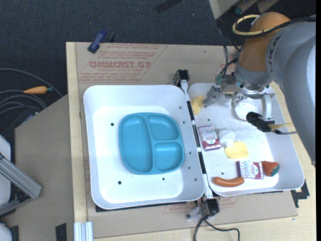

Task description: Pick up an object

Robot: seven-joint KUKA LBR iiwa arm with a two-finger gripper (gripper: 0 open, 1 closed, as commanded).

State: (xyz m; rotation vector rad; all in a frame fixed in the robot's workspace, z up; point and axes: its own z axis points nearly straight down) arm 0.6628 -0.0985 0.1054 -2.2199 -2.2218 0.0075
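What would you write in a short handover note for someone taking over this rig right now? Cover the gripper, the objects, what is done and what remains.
Gripper: low over the far end of the right bin; nothing seen held.
Right bin holds: two small cartons, a yellow piece, a sausage, a red pepper.
Left bin: blue divided plate.
Done: no pick visible.
Left: grasp and lift one object.

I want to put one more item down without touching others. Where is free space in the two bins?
Free: the left bin floor around the blue divided plate, widest along its left wall. Crowded: the right bin, with the gripper at its top and cartons, a yellow piece and the sausage below.
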